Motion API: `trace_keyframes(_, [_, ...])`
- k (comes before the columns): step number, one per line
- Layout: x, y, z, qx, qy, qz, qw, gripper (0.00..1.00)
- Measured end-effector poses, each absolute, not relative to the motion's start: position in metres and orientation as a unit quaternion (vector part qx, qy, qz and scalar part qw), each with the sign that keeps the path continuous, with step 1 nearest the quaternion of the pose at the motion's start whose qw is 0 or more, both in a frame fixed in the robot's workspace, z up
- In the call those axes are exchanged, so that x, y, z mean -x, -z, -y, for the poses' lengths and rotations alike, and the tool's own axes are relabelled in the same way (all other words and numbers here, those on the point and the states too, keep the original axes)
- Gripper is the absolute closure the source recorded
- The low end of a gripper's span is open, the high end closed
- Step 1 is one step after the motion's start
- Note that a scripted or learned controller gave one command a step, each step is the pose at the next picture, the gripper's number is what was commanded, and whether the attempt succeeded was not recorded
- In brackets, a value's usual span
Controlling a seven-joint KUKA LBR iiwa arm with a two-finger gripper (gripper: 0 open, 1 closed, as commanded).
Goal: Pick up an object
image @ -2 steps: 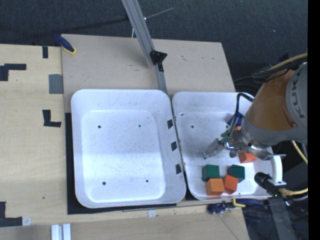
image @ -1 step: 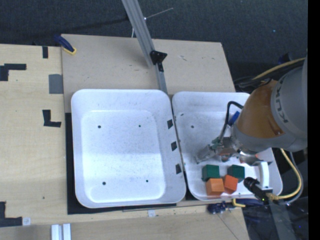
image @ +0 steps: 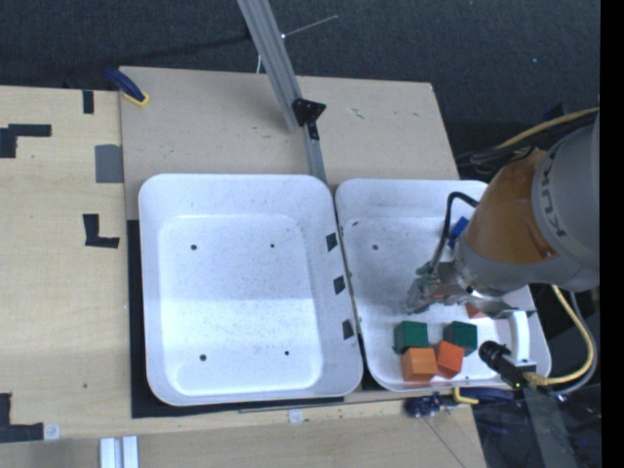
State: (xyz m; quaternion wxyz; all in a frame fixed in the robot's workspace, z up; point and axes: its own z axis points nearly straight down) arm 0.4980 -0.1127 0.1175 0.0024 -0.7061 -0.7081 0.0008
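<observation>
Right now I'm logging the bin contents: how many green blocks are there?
2. One green block lies in the right bin, the other green block just right of it; the arm may hide more.

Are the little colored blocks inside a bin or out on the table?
Inside. The green blocks and orange blocks sit within the right bin.

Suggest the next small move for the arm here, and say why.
Probably shift the gripper slightly toward the near edge and lower onto the green block. The gripper hangs over bare floor of the right bin, and the blocks cluster just below it in the view.
</observation>
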Motion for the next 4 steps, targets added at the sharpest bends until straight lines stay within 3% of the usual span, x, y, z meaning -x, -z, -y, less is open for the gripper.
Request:
trace_keyframes(1, [-0.492,-0.177,0.114,0.707,0.0010,0.708,-0.001,1.00])
trace_keyframes(2, [-0.498,-0.224,0.121,0.707,0.0008,0.708,-0.002,1.00])
trace_keyframes(3, [-0.499,-0.240,0.121,0.707,0.0001,0.708,0.000,1.00])
trace_keyframes(4, [-0.526,-0.244,0.065,0.704,0.0007,0.710,0.001,1.00])
